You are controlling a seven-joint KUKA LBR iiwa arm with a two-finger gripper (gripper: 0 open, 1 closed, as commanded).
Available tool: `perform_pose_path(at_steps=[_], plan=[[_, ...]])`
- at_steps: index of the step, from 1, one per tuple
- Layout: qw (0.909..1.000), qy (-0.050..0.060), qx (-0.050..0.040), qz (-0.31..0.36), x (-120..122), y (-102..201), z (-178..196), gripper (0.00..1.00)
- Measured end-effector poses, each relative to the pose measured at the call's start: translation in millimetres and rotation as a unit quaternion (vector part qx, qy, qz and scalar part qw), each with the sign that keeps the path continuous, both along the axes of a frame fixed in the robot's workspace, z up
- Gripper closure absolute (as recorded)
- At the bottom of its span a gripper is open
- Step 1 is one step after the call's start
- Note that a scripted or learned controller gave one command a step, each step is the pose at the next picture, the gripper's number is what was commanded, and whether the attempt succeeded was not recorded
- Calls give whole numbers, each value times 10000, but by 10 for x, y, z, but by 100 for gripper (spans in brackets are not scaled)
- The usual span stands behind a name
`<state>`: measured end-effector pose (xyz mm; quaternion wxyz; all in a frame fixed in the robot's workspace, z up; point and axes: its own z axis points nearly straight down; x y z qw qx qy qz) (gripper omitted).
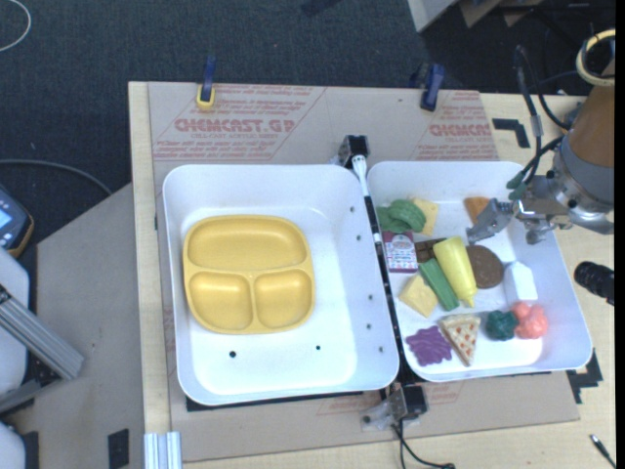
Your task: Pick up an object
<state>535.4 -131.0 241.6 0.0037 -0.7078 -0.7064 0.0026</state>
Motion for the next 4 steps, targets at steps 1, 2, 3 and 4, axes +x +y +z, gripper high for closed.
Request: perform_pose_path(at_steps=[1, 2, 3, 4], plan=[[10000, -48, -8, 10, 20, 0, 45, 0], [10000, -11, 3, 10, 66, 47, -403, 0], [10000, -5, 5, 4, 147, 9, -948, 0], [10000, -30, 1, 4, 178, -60, -1533, 0]])
